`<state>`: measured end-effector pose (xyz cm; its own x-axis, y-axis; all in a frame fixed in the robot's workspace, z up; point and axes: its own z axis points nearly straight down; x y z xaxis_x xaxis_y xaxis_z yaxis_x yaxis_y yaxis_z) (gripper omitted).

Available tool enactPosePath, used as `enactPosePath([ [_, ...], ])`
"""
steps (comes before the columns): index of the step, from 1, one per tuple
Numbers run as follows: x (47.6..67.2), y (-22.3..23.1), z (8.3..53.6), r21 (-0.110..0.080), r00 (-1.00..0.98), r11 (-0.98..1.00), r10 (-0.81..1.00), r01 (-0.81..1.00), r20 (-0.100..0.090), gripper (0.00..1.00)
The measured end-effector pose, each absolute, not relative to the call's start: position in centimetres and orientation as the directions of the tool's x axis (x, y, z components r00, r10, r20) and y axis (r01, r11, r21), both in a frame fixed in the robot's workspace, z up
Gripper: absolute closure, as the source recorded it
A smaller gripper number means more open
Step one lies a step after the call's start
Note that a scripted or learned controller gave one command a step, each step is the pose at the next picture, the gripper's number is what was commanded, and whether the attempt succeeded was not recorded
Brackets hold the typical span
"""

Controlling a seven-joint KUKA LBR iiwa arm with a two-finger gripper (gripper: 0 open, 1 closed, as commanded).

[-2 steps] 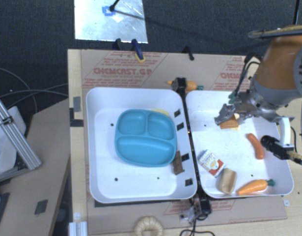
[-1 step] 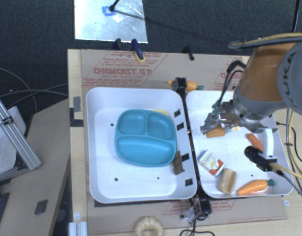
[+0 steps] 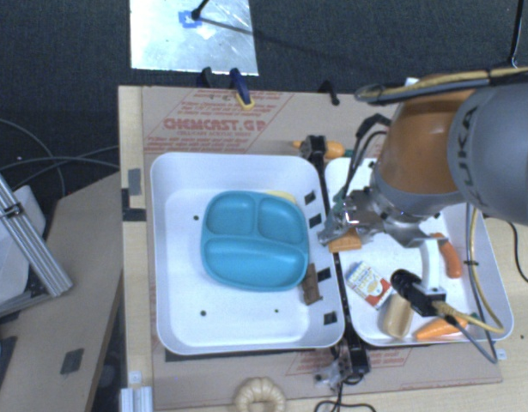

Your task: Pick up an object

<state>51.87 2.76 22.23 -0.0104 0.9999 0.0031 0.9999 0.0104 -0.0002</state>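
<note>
An orange piece lies in the right bin, close against its left wall, and is judged the likeliest thing to be picked. The claw is held just behind it, low over that wall; whether it is open or closed cannot be told. Toward the bin's front edge a printed packet, a tan cylinder and a carrot-like piece are spread out, so each could be reached singly. In the left bin a blue divided plate is laid centrally, a brown piece just beside it.
</note>
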Motion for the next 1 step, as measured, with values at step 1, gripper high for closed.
enactPosePath([
  [1,49.71,8.76,22.54,-0.001,-0.012,0.012,1.0,1.0,0.003,1.0],
])
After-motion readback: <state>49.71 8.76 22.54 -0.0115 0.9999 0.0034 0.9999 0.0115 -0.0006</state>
